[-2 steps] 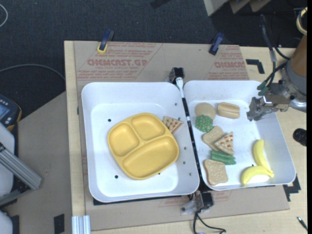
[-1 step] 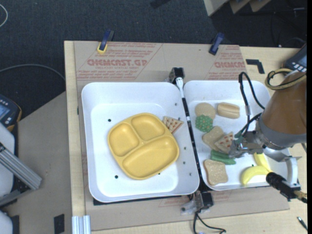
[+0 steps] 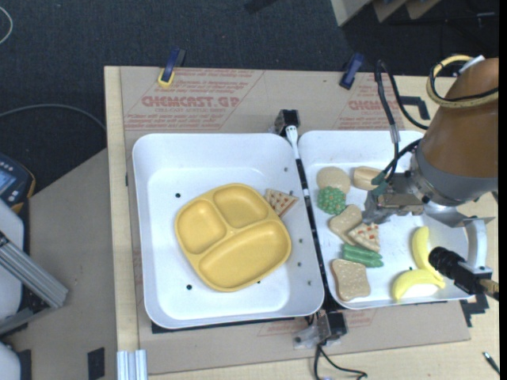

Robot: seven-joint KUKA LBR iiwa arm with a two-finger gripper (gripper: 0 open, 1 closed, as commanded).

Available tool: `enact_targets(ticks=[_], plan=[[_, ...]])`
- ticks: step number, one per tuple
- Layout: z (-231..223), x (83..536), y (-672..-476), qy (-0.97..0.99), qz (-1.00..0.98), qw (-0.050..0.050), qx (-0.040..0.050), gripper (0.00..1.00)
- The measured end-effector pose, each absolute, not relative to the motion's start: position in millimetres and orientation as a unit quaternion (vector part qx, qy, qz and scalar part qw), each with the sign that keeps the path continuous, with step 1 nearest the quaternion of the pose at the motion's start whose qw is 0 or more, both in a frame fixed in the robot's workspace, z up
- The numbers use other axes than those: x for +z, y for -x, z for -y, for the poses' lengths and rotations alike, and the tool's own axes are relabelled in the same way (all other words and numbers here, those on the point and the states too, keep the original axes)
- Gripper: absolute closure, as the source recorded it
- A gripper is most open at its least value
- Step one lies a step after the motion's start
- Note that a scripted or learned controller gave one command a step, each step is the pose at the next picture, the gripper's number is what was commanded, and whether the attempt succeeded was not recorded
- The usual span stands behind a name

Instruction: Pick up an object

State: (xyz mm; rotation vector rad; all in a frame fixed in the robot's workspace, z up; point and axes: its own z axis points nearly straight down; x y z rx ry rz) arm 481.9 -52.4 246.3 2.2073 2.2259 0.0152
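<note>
My gripper [image 3: 375, 209] hangs low over the middle of the right bin [image 3: 317, 145], under the grey and orange wrist. Its dark tip sits just above a pizza slice [image 3: 367, 237] and beside a tan cracker [image 3: 345, 222]. Close by lie a green broccoli piece [image 3: 332, 199], a pale bread roll [image 3: 333, 177] and a second roll [image 3: 365, 176], partly hidden by the gripper. I see nothing lifted in the gripper.
The right bin also holds a green pea pod [image 3: 362, 254], a toast slice [image 3: 350, 279] and a yellow banana [image 3: 419, 269]. In the left bin [image 3: 150, 212] lies a yellow divided plate [image 3: 231, 234] with a waffle wedge [image 3: 279, 202] at its edge.
</note>
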Motion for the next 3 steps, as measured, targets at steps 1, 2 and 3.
enact_targets(ticks=[1, 2, 3], plan=[[-15.3, 213.4, -478.5, -0.705, -0.71, -0.004, -0.0008, 1.0], [-26.7, 358.3, -481.5, -0.706, -0.708, 0.005, 0.0067, 1.0], [-58.9, 457.9, -480.3, -0.705, -0.709, 0.004, 0.0061, 1.0]])
